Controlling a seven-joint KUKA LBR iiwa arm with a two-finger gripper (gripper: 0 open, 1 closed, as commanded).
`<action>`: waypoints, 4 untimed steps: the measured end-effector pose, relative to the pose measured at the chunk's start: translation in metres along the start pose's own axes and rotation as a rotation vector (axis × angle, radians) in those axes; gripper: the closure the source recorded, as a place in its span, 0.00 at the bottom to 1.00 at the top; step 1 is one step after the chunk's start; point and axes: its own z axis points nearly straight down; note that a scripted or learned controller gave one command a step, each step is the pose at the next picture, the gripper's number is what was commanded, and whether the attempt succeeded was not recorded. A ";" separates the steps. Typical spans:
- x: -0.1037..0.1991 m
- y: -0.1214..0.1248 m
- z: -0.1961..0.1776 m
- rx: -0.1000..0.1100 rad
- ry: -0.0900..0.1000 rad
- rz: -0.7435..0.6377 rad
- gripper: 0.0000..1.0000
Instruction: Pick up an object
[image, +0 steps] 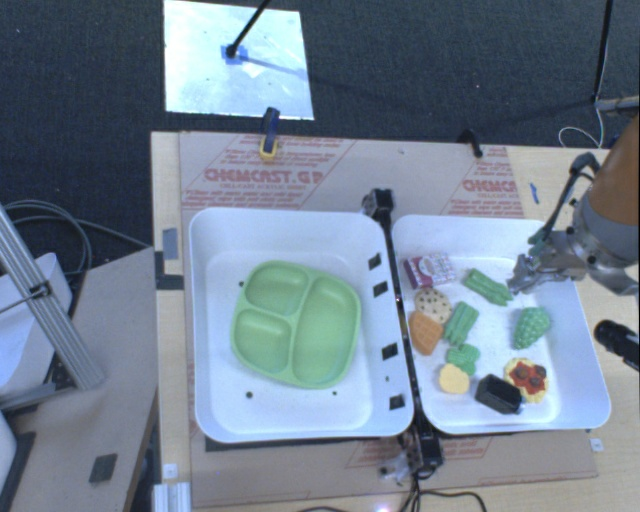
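The right bin (585, 345) holds several toy foods: a red-and-white packet (430, 268), a green pod (486, 286), a speckled cookie (432, 303), a green piece (460, 323), an orange piece (424, 334), a small green block (464, 356), a yellow piece (454, 379), a black block (497, 394), a pizza slice (527, 377) and a bumpy green piece (531, 325). My gripper (527, 272) hovers over the bin's right part, just right of the green pod and above the bumpy green piece. Nothing shows between its fingers.
The left bin (215, 390) holds a light green divided plate (297, 323). A black divider with clips (392, 300) runs between the bins. A metal frame (40, 310) stands at the left and a cable (585, 135) lies at the back right.
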 end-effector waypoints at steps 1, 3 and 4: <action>-0.004 -0.005 0.009 0.017 0.001 0.011 0.00; -0.075 0.027 0.170 0.022 0.002 0.013 0.00; -0.077 0.134 0.165 0.019 0.002 0.007 0.00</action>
